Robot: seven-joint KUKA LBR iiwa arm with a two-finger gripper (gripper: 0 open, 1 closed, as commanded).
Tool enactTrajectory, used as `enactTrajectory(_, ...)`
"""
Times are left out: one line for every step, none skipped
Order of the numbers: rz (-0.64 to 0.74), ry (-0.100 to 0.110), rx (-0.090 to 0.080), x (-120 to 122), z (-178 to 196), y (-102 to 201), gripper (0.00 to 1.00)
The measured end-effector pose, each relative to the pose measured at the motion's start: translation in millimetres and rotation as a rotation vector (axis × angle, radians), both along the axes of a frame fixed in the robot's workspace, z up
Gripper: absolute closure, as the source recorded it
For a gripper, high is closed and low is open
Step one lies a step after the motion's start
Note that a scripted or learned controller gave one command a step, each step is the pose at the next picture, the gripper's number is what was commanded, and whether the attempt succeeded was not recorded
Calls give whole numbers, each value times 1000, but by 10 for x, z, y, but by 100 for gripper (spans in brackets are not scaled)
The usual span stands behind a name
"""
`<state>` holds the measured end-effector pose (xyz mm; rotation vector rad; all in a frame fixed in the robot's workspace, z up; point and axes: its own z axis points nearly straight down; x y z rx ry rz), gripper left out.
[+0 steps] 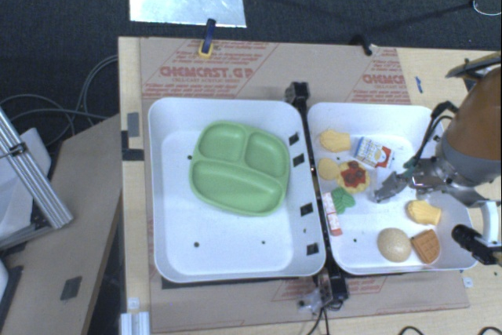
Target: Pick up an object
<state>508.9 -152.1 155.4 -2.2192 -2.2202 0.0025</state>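
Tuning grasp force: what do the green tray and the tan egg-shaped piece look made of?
Green tray: looks like moulded plastic, matte to satin, with uniform colour and rounded compartment ridges. Tan egg-shaped piece: probably hard plastic toy food, smooth with a soft sheen; foam or rubber can't be ruled out at this resolution.

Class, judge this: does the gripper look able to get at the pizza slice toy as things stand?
Probably yes. The gripper hangs just right of the pizza slice toy, which lies uncovered in the right bin; nothing stands between them.

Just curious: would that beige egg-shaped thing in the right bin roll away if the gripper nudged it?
Probably. The beige egg-shaped object looks rounded and smooth, so it may roll or slip. The tan waffle-like piece beside it might stop it.
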Motion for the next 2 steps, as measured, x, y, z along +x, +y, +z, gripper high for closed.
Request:
enactTrajectory(1, 0, 1, -12, -467, 94, 0)
enactTrajectory(0, -2, 0, -9, -723, 99, 0)
